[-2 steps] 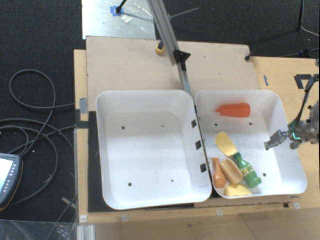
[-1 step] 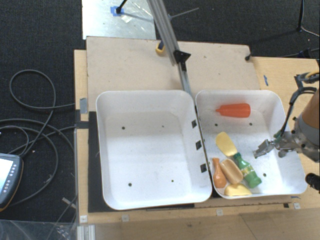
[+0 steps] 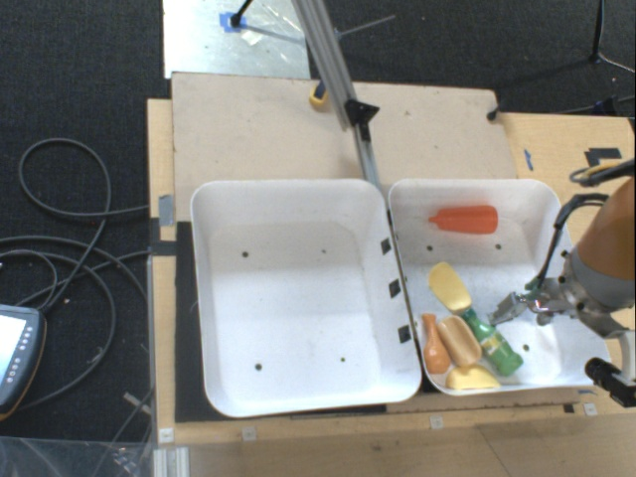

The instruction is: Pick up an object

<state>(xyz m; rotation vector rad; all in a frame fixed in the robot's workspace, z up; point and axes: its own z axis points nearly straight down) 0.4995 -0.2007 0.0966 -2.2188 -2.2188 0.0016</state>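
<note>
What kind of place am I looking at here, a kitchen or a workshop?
Most likely a robotics lab, not a kitchen. Two white bins sit on a plain bench, a robot arm reaches in, cables trail across the carpet, and the food looks like plastic toys.

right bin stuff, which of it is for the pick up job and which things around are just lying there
For the job:
- claw, low in the right bin
- orange bottle
- yellow piece
- green bottle
- hot dog
- carrot
- yellow lump

Just lying about:
- left bin
- cables on the floor
- screen at the left edge
- metal pole
</note>
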